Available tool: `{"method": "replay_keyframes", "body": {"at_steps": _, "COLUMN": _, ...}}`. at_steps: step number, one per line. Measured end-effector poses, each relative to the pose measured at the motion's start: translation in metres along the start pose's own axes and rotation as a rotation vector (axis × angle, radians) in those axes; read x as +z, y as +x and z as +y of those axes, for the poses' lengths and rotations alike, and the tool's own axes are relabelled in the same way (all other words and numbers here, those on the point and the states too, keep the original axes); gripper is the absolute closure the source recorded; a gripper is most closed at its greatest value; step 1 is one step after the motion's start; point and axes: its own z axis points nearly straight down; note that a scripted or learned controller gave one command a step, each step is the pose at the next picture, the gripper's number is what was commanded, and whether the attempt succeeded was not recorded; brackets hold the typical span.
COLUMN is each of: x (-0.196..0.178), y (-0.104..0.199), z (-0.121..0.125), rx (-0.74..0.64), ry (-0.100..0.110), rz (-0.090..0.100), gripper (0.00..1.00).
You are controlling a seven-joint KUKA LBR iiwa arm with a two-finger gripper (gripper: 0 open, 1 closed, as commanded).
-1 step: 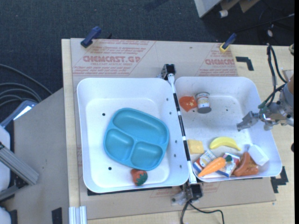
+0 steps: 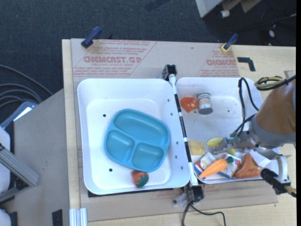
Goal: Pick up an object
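- The bench (image 2: 122, 55), a pale board with red printed lettering, fills most of the frame and carries two shallow white bins side by side.
- The left bin (image 2: 89, 126) sits at centre left; the right bin (image 2: 221, 86) sits at centre right, the two touching along a shared middle edge.
- The arm (image 2: 277, 117), grey with an orange band, reaches in from the right edge of the frame over the right bin's lower right part.
- A blue divided plate (image 2: 136, 139) lies flat in the middle of the left bin.
- The hand (image 2: 230, 145) is low over the clutter in the lower part of the right bin; how far open it is, and whether it has hold of anything, I cannot tell.
- A toy carrot (image 2: 214, 167) lies at the lower edge of the right bin, among a yellow piece (image 2: 214, 141) and an orange-red wedge (image 2: 247, 168).
- A small can (image 2: 204, 103) and a red-orange piece (image 2: 189, 104) lie just beside each other in the upper part of the right bin.
- A toy strawberry (image 2: 139, 178) sits at the bottom of the left bin, just below the plate.
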Motion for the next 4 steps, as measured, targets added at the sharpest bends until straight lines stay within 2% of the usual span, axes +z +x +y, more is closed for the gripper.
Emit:
{"method": "replay_keyframes", "body": {"at_steps": 1, "x": -0.009, "y": 0.000, "z": 0.000, "rx": 0.001, "ry": -0.001, "rz": -0.001, "gripper": 1.00}}
{"method": "replay_keyframes", "body": {"at_steps": 2, "x": -0.111, "y": 0.037, "z": -0.002, "rx": -0.001, "ry": 0.000, "rz": 0.000, "gripper": 1.00}}
{"method": "replay_keyframes", "body": {"at_steps": 3, "x": -0.141, "y": 0.095, "z": -0.002, "rx": -0.001, "ry": 0.000, "rz": 0.000, "gripper": 1.00}}
{"method": "replay_keyframes", "body": {"at_steps": 4, "x": -0.162, "y": 0.169, "z": -0.002, "rx": -0.001, "ry": 0.000, "rz": 0.000, "gripper": 1.00}}
